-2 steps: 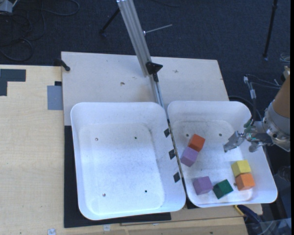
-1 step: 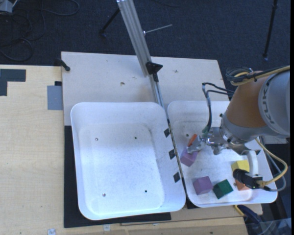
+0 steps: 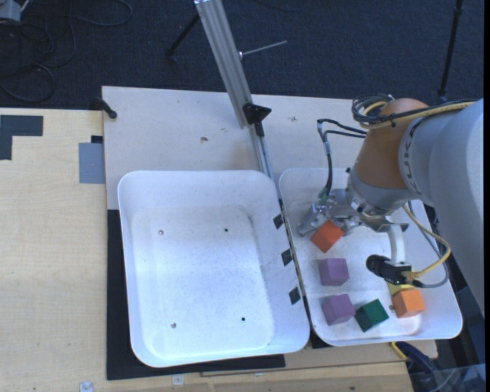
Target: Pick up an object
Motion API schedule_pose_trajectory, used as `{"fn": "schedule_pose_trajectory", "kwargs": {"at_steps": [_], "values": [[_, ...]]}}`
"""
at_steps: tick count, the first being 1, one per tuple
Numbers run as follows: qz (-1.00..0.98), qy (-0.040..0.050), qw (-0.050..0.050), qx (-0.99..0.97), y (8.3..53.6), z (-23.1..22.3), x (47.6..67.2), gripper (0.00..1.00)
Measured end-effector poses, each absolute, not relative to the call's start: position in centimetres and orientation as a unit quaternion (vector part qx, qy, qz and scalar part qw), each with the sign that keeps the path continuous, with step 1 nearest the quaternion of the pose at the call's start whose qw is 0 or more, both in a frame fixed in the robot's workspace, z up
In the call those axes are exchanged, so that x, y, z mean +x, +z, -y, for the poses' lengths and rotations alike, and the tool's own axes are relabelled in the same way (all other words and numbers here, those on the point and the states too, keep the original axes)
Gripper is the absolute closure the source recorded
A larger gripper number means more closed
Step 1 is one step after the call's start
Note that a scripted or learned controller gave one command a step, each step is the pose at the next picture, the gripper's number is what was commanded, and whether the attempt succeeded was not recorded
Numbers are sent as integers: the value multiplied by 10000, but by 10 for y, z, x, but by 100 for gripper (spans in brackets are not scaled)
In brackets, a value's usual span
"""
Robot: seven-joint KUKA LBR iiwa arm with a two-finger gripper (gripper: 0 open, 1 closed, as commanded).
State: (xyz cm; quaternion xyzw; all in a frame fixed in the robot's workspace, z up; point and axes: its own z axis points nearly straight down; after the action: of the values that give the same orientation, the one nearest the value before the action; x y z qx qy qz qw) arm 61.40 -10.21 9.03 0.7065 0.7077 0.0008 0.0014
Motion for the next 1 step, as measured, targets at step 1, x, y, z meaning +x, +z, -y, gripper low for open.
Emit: {"fn": "schedule_pose_trajectory", "kwargs": {"at_steps": [1], "values": [[-7084,-7,-2,7058,101,103,612,100]]}}
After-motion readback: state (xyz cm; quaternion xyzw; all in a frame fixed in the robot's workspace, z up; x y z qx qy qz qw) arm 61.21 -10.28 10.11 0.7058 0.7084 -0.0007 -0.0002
